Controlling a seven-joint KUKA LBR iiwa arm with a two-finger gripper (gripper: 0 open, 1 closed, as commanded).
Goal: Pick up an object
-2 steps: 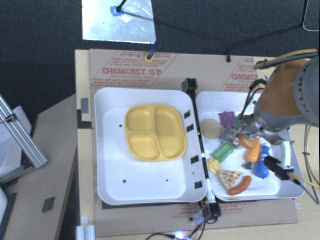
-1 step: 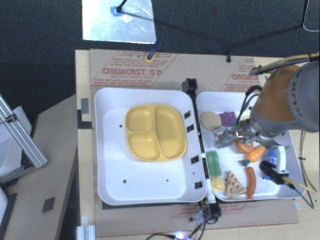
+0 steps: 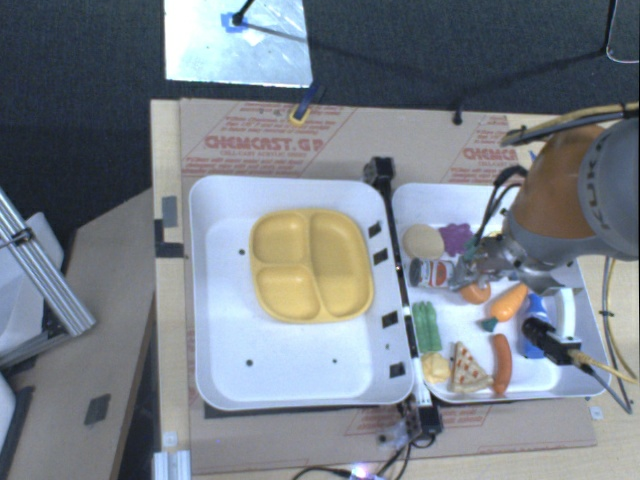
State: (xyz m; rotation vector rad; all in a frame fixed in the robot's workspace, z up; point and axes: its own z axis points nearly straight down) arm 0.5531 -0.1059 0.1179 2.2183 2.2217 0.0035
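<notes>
The carrot, at about four o'clock in the right bin, lies just beside the gripper. It looks like a light, stiff, smooth plastic toy, likely slippery; gripping across its thick middle seems the safest hold. It is orange, tapered and tilted, with a small orange piece near its eleven o'clock. Whether the gripper is spread or pinched, I cannot tell.

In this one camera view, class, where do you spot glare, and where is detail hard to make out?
Camera view: glare washes over the shiny sheet lying above the bench; the yellow tray is evenly lit and sharp; the gripper over the right bin is small and murky among the toy foods.
</notes>
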